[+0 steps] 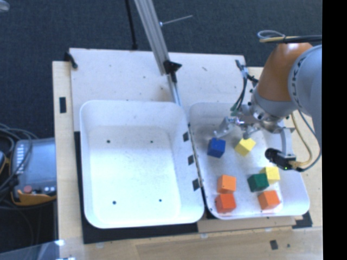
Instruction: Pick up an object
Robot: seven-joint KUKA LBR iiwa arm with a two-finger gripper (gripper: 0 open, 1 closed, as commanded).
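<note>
Several small blocks lie in the right bin (203, 118): a blue one (216, 147), a yellow one (245, 145), a second yellow one (272, 173), a green one (258, 182) and three orange ones (227, 183) (225, 202) (269, 199). My gripper (237, 124) hangs over the upper part of this bin, just above the blue and yellow blocks. Its fingers (224, 128) are spread apart with nothing between them. The orange-banded wrist (279, 75) rises behind it at the right.
The left bin (87, 118) stands beside the right one. A slanted metal pole (154, 31) crosses the back of the bench above the bins. A cable with a black connector (279, 158) hangs off the wrist over the right bin.
</note>
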